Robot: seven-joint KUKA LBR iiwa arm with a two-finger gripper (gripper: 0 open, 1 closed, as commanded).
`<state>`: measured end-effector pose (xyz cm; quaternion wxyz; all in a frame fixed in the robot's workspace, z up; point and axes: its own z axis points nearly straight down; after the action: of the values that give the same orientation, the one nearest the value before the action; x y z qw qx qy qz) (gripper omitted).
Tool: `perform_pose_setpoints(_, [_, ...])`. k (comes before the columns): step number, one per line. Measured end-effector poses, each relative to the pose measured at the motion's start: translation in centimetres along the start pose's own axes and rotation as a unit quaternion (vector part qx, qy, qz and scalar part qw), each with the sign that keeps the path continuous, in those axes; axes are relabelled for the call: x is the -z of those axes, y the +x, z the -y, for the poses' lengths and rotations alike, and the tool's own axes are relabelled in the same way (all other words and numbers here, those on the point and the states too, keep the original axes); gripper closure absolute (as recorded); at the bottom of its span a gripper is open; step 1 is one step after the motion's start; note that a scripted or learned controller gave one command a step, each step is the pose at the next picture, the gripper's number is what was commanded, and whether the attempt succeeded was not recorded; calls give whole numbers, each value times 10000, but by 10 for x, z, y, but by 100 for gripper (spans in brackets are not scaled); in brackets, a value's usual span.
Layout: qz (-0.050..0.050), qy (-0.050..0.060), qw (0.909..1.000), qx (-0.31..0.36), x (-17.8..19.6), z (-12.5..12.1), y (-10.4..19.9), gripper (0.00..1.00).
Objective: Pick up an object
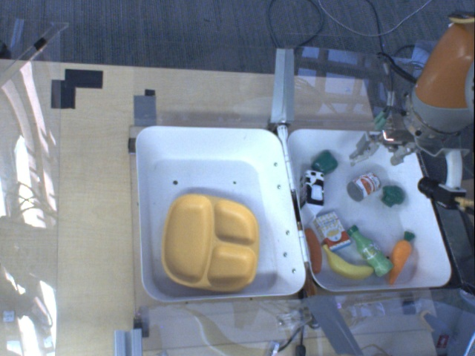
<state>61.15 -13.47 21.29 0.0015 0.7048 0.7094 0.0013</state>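
My gripper hangs over the right bin, up at abt 1 o'clock from that bin's middle, w/ my orange-banded wrist coming in from 3 o'clock. Fingers are spread apart, released, nothing between them.

Stuff in the right bin, clock dirs from bin centre:
- dark green lump at abt 10 o'clock, just off my gripper's 8 o'clock side, not touching.
- black & white toy at 9 o'clock, near the bin's inner wall.
- small can lying tilted close to centre, right below my gripper at 6 o'clock.
- 2nd green piece at 3 o'clock, just beside the can.
- small printed box at 7 o'clock.
- red-orange sausage-shaped thing at 8 o'clock, along the inner wall.
- banana at 6 o'clock, touching the green bottle, which lies across it.
- carrot at 5 o'clock, close to the bottle.

Left bin holds a yellow divided plate, 3 compartments, sitting toward that bin's 6 o'clock. Both bins rest on the pale wood surface, touching side by side.
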Motion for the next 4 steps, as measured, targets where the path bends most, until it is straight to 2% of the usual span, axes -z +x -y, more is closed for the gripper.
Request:
perform_pose_setpoints(1, [4,-10,9785,-2063,90,-2,27,0])
perform_pose_setpoints(2, [4,13,9686,-2485,-30,57,-11,0])
perform_pose_setpoints(3, [0,-34,9860,-1665,-124,37,-25,0])
perform_pose_setpoints(4, [-1,-35,9893,-1456,-124,28,5,0])
